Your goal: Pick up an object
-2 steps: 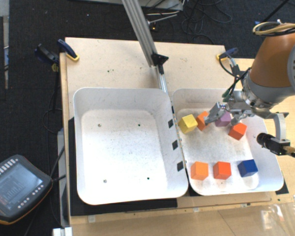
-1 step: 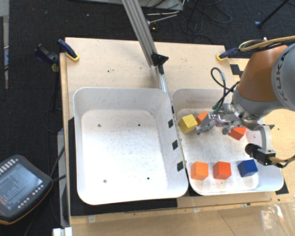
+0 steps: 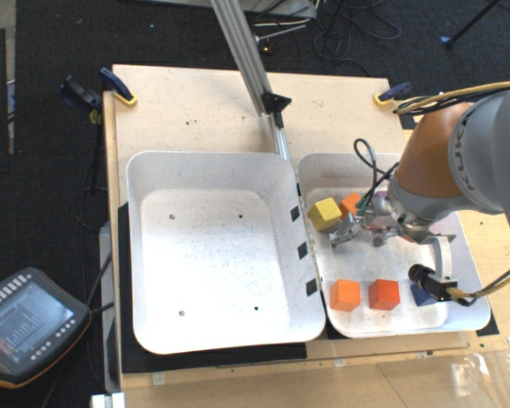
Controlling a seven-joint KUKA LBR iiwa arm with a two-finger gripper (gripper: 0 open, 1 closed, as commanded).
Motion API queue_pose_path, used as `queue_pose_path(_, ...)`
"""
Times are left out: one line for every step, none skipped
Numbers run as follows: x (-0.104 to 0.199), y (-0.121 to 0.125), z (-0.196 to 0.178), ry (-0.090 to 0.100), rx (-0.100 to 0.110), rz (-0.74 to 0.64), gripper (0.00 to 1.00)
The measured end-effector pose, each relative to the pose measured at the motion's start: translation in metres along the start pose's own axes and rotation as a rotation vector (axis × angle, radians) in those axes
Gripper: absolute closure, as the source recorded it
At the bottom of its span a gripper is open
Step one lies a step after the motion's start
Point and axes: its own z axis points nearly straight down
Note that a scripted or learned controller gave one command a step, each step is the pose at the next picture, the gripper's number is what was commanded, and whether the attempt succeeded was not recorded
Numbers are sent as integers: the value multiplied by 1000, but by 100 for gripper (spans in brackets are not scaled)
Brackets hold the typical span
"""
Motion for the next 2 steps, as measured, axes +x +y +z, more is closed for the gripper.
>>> queue_pose_path(0,2,-14,-1,-7,-1,100)
queue_pose_path(4,3,-58,-2,-11,-4,100)
